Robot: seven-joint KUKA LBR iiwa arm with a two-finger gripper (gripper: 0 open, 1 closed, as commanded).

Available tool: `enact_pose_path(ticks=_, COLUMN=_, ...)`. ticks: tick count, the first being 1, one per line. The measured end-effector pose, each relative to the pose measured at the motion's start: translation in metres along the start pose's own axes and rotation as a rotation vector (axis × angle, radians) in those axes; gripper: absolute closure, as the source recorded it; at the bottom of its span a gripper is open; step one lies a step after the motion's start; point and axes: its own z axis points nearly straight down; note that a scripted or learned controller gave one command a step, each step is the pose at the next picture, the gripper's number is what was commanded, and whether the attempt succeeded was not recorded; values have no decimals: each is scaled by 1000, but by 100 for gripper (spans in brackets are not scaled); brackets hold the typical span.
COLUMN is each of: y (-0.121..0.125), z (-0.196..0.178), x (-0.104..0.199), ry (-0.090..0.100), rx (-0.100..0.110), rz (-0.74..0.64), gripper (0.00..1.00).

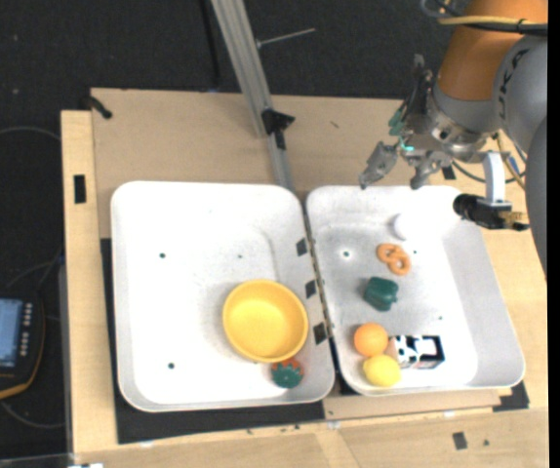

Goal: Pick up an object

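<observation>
- Your arm point(485, 57) comes in from the upper right, grey with the orange band sitting high above the wrist.
- The hand point(397, 172) hangs over the far rim of the right bin point(475, 291), its two fingers spread apart with nothing between them.
- One fingertip point(370, 177) points down toward the bin's far left corner, the other sits to its right near the rim.
- Down in the right bin you have a small orange pretzel-shaped ring point(394, 257) near the middle, well apart from the hand.
- Just below that ring sits a dark green block point(380, 292).
- Toward the near edge, an orange ball point(370, 339) rests touching a yellow lemon point(381, 370) just below it.
- Right beside those two lies a black-and-white box point(419, 351), touching or nearly touching the orange ball.
- A faint pale round spot point(401, 225) shows on the bin floor above the ring; you cannot tell what it is.
- Over in the left bin point(173, 261), a yellow bowl point(264, 320) sits upright toward the near right corner.
- Tucked just below the bowl's rim is a small green-and-red piece point(287, 371), close against the bin wall.
- Both bins sit side by side on the tan surface point(182, 135), and a grey pole point(246, 61) slants up from between them.
</observation>
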Motion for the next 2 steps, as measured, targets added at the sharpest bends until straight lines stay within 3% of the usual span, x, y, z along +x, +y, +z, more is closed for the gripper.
enact_pose_path(ticks=1, y=0, z=0, x=0, ry=-1, rx=0, rz=0, gripper=0)
enact_pose_path(ticks=2, y=-11, z=50, x=-3, ry=-2, rx=4, rz=4, gripper=0)
